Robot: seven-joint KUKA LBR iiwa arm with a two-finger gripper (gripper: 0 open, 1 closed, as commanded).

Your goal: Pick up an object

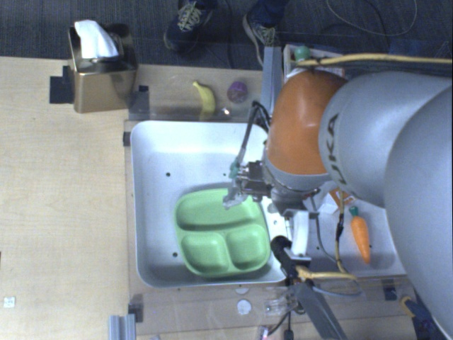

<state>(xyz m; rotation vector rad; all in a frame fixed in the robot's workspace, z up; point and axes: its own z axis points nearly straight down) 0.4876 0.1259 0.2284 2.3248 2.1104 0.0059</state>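
A green divided plate (218,234) with three compartments lies in the front half of the left white bin (152,190). My gripper (234,198) hangs over the plate's far right rim, right at its edge. The arm's grey body and orange band cover most of the right bin. An orange carrot (360,236) lies in the right bin, just past the arm.
A yellow banana (205,98) and a small purple ball (237,91) rest on the ledge behind the left bin. A brown box holding a white item (99,62) stands at the back left. Someone's feet stand beyond the bench.
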